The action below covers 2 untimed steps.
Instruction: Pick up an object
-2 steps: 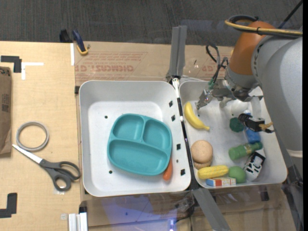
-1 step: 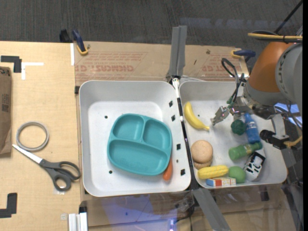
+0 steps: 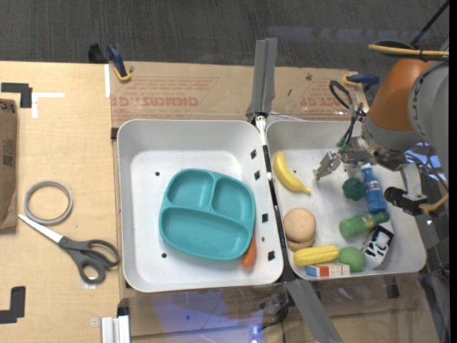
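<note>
The right bin (image 3: 400, 266) holds several toy foods: a yellow banana (image 3: 291, 174), a tan burger bun (image 3: 300, 224), a corn cob (image 3: 316, 254), a dark green round piece (image 3: 352, 188), a blue bottle (image 3: 373, 190), a green bottle (image 3: 361, 224) and a black-and-white item (image 3: 377, 243). My gripper (image 3: 327, 167) hangs over the bin's upper middle, right of the banana and left of the dark green piece. Its fingers are spread open with nothing between them. The left bin (image 3: 136, 163) holds a teal divided plate (image 3: 207, 214) with an orange carrot (image 3: 248, 254) at its lower right edge.
A small red-and-white box (image 3: 328, 269) and a light green ball (image 3: 350, 257) lie at the right bin's front. Scissors (image 3: 78, 249) and a tape roll (image 3: 48, 201) rest on the wooden bench at the left. A grey post (image 3: 264, 77) stands behind the wall between the bins.
</note>
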### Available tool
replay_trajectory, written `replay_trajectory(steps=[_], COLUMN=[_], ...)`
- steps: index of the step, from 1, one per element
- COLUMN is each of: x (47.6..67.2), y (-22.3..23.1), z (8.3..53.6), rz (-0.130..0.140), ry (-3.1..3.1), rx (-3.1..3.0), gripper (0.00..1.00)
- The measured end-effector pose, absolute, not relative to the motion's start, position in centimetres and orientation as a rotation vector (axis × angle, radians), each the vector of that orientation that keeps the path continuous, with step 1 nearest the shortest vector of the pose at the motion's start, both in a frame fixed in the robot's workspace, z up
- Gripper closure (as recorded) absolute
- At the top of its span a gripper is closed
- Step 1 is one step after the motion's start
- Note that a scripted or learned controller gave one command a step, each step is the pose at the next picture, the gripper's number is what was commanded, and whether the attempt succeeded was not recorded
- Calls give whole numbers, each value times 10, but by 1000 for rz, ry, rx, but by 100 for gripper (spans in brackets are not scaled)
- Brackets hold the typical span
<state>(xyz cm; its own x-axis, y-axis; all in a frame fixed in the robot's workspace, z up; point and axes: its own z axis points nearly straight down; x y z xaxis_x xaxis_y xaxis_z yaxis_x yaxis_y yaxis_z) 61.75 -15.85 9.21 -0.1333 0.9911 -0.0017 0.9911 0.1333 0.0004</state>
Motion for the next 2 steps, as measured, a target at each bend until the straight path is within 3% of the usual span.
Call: replay_trajectory(steps=[1,2], x=[587,587], y=[-194,-198], z=[93,103], rz=[18,10], ry=[2361,2356], rx=[2082,2078], gripper=[0,100])
